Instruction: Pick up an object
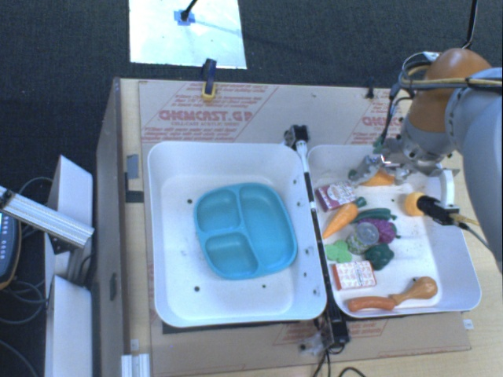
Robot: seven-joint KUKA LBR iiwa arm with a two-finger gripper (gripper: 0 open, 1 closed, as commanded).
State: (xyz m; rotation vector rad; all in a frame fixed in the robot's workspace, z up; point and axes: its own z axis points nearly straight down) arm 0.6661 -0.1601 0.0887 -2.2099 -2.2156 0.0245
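On your left, the left bin (169,210) holds a blue divided tray (244,230). The right bin (464,277) carries the toy food: a carrot (339,220) and a purple piece (383,230) mid-bin. At its far edge your hand (380,171) sits low over an orange piece (379,180); you cannot tell how open it is. The arm (452,100) reaches in from the right, wrist bent down.

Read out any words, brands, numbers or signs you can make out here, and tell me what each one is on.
"CHEMCAST GP": large red letters on the brown protective sheet covering the bench behind the left bin.
Repeated red print across that sheet, including near the right bin: too small and faint to read.
Red-and-white packet in the right bin: printing blurred, unreadable.
Second red-and-white packet near the front: also unreadable.
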